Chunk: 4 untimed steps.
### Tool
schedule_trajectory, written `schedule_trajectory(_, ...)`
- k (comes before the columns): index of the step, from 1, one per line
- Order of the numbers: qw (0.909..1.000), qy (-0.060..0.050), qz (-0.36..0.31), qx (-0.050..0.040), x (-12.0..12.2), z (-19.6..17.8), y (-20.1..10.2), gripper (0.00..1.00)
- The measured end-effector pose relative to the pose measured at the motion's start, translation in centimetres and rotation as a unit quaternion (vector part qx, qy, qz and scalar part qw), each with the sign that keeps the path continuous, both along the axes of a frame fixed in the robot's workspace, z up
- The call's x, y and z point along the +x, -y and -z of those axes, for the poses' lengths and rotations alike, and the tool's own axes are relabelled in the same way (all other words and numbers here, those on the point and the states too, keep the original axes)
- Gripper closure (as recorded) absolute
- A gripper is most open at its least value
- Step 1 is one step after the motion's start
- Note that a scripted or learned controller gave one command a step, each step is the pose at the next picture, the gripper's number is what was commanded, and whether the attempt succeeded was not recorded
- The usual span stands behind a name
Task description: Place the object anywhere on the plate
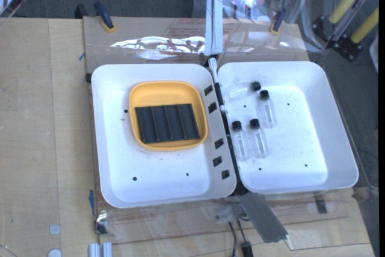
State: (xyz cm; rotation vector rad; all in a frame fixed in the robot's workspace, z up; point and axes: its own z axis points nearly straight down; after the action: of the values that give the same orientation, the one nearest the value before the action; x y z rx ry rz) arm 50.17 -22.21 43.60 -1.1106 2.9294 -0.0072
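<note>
The yellow plate (168,94), bearing a dark ribbed insert (166,123), sits mid left bin (114,180), while clear black-capped vials (257,136) lie in the right bin (325,147) toward its left edge, so picking is seemingly pending; the gripper's state I cannot tell.

One fixed cam, high over the bench, looking down at a slant.
It's far enough back to fit both white bins, left bin (114,183) and right bin (337,153), with floor clutter along the far edge.
</note>
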Motion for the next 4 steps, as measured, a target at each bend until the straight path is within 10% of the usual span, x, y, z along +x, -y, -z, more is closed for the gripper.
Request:
schedule_trajectory(1,0.9850,-0.001,-0.173,-0.0009,0.2,0.0,0.0,1.00)
schedule_trajectory(2,0.9417,-0.004,-0.336,0.0005,-2.2,0.1,0.1,1.00)
schedule_trajectory(3,0.8643,-0.003,-0.503,-0.0012,-2.1,0.1,0.1,1.00)
schedule_trajectory(4,0.8066,-0.002,-0.591,-0.0018,-2.1,0.1,-0.5,1.00)
